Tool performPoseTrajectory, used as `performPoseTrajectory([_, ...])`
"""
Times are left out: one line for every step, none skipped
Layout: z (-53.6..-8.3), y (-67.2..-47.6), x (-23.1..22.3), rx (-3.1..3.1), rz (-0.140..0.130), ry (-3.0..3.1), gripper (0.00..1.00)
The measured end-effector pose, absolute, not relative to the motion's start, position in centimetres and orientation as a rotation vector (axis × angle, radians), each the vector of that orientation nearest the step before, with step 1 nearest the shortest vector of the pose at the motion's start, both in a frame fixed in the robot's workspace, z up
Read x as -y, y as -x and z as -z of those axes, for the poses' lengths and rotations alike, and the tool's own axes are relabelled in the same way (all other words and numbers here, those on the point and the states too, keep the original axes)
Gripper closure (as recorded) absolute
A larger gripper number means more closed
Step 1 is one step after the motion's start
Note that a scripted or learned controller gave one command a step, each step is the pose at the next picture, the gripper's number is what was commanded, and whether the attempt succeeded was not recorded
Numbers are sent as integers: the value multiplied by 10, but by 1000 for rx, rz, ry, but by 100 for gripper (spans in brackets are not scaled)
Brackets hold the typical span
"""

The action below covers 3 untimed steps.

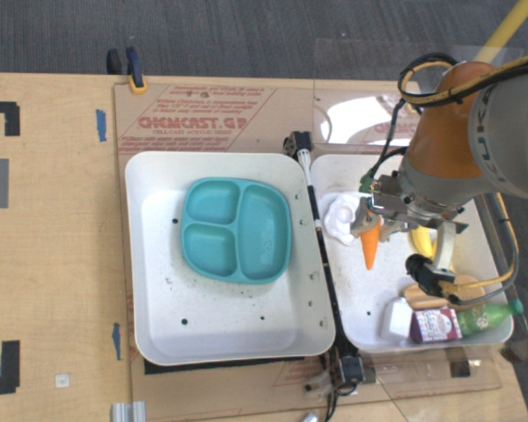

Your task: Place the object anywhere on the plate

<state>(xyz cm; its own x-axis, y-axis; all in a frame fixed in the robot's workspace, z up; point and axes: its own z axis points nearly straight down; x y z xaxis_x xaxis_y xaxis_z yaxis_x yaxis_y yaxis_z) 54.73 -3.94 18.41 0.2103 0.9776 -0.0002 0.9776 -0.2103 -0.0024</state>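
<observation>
The claw (370, 228) hangs low over the right bin (352, 306), near that bin's left side. An orange carrot (370, 246) sits right under it. The fat top of the carrot is tucked up between the dark fingers, and its thin tip points down at the bin floor. So the claw looks clenched on the carrot. The view is a bit dark there, so the grip may be loose or only on the very top.

The step looks like the pick-up, just done or almost done. The carrot seems to hang from the claw and not lie flat, though I can't be sure it is off the floor.

Next, the arm (449, 139) needs to lift the carrot up high. It must go over the two bin walls in the middle. Then it must move left and come down over the plate (238, 230).

The plate is teal and has three parts. It lies in the left bin (158, 323), well apart from the claw. Any part of the plate will do.

Just beside the carrot on the left is a white crumpled thing (339, 216). On the right is a yellow banana (422, 240). Lower down are a purple box (435, 325) and a green bottle (488, 316). The lift should go straight up so the carrot does not bump them.
</observation>
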Motion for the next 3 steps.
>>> performPoseTrajectory([-203,-538,-30,1826,4,2557,100])
performPoseTrajectory([-290,-543,-108,1564,6,2724,100])
performPoseTrajectory([-288,-543,-104,1561,-4,2727,0])
